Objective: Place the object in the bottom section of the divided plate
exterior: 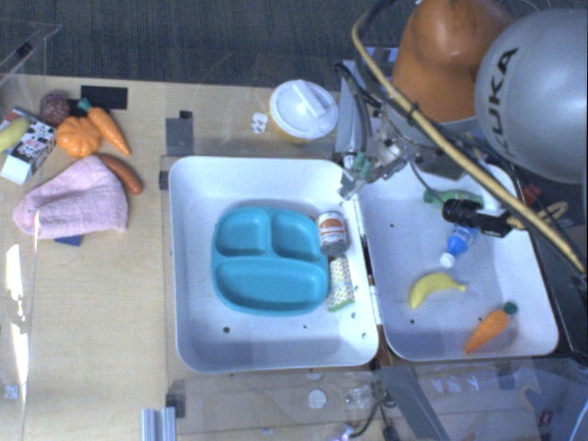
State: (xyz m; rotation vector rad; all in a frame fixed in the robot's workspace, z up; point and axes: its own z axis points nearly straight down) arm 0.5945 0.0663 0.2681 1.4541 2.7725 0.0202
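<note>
The grey robot arm [537,81] reaches in from the right of the camera view, its rounded housing and the orange band [450,49] above the wrist filling the upper right corner. Yellow and black cables [432,131] loop from the arm down along the wrist. The gripper [351,184] hangs at the end of the slanted wrist, pointing down and to the left, its tips too small and blurred to read.

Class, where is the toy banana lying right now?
The toy banana lies in the right bin, near its lower middle, between the small blue bottle above it and the toy carrot to its lower right.
</note>
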